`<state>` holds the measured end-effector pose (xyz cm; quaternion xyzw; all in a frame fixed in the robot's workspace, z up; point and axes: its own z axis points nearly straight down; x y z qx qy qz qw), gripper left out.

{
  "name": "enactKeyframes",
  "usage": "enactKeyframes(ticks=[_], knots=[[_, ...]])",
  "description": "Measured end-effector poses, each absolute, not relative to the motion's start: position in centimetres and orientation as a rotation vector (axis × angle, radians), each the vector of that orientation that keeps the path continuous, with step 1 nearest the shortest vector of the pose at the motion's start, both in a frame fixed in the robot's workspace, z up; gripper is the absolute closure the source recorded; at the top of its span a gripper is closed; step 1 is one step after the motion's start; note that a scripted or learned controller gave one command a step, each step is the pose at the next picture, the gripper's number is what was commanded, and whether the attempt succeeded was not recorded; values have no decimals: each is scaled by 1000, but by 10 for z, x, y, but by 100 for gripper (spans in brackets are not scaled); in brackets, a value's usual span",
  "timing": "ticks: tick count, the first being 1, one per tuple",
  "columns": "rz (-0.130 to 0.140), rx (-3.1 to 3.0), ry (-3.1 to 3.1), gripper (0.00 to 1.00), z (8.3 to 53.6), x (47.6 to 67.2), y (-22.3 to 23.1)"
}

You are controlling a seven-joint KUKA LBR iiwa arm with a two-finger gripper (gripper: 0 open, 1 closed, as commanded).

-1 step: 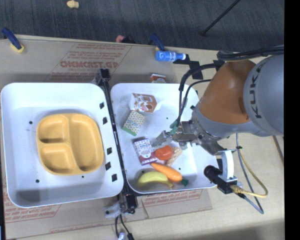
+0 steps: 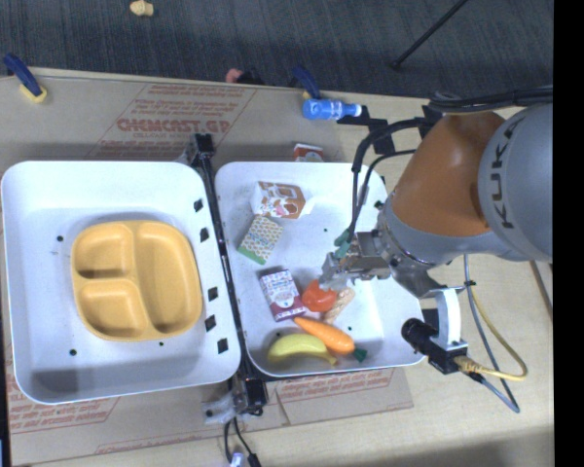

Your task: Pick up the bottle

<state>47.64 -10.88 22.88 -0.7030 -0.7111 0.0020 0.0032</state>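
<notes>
The gripper [image 2: 345,267] hangs low over the middle right of the right bin [image 2: 389,353]. The grey and orange arm above covers much of it. Just below and left of it lies a small pale, bottle-like thing with a red end [image 2: 327,299], touching the carrot [image 2: 325,335]. I cannot tell whether the gripper touches it. A small blue bottle-shaped thing [image 2: 327,110] lies on the cardboard behind the right bin, outside it.
The right bin also holds a snack packet [image 2: 278,200], a green-white packet [image 2: 260,238], a maroon packet [image 2: 280,293] and a banana [image 2: 298,348]. A yellow divided plate [image 2: 136,278] sits in the left bin [image 2: 29,202]. Blue clamps [image 2: 25,77] grip the cardboard's far edge.
</notes>
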Motion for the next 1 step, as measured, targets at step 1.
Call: enactKeyframes(ticks=[1], knots=[[2, -2240, -2202, 100, 285, 476, -180]])
